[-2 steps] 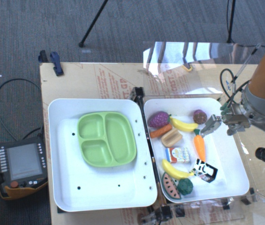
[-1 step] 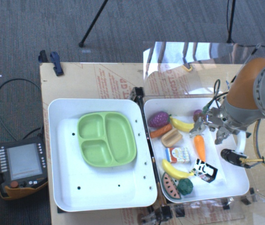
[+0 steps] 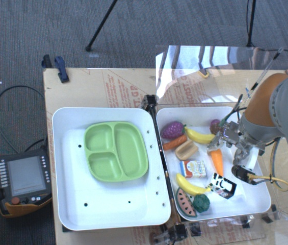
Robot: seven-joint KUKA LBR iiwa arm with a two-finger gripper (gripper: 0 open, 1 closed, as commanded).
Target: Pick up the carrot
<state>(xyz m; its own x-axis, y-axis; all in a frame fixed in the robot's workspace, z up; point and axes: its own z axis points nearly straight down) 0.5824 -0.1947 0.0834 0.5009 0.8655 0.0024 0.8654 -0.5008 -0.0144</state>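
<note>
An orange carrot [image 3: 217,162] lies in the right bin [image 3: 258,200], pointing toward the front, its thick end toward the back. My gripper [image 3: 219,143] hangs right over that thick end, at or just above it, and its body hides the carrot's top. A second, darker orange carrot-like piece [image 3: 175,142] lies further left, below the purple grapes [image 3: 173,130]. Whether the gripper touches the carrot is not visible from this angle.
Around the carrot lie a banana [image 3: 200,136], a bread roll [image 3: 186,149], a small carton [image 3: 194,168], a second banana [image 3: 190,184], a black-and-white item [image 3: 222,186], broccoli [image 3: 201,202] and a watermelon slice [image 3: 185,202]. The left bin [image 3: 72,203] holds a green divided plate [image 3: 116,150].
</note>
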